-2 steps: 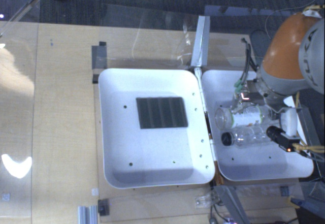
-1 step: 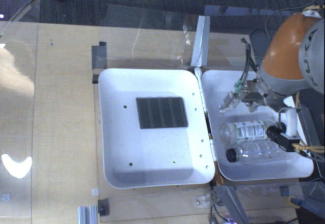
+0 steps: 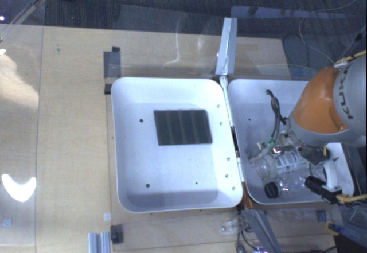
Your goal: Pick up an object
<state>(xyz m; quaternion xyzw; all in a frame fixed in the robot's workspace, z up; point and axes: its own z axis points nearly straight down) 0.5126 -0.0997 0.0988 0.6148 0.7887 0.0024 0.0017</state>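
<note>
Clear plastic bottle [image 3: 279,167] with dark cap lies right under the pincer [image 3: 279,151] in the right bin [image 3: 252,102], pincer state can't tell, left bin [image 3: 132,131] further off holds a dark pad [image 3: 182,127]; slick bottle could slip or roll.

A grey arm [image 3: 352,97] is seen, bearing dark lettering on its casing. Just above the tool [image 3: 279,151], a rounded, glossy orange band [image 3: 318,105] is wrapped around the wrist. Thin dark cables [image 3: 274,109] are looped beside the tool, whose small metal parts are blurred and cannot be told apart.
</note>
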